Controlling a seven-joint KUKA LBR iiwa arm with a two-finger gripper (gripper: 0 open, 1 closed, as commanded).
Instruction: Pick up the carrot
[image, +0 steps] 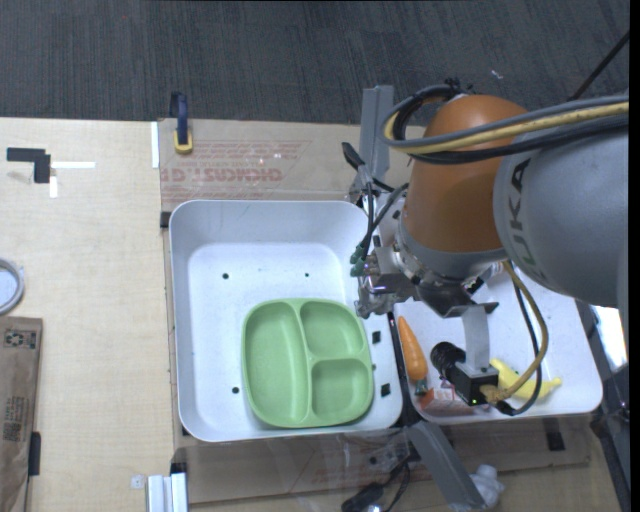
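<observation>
The carrot is a small orange one with a greenish end. It lies lengthwise in the right bin, close to that bin's left wall and near its front. My gripper hangs over the right bin just behind and above the carrot, mostly hidden under the orange wrist band and grey arm. Nothing shows between its fingers, and the carrot rests on the bin floor.
The left bin holds a green divided plate near its front right corner. A yellow object lies in the right bin, right of the carrot. A clamp sits on the bench behind the bins.
</observation>
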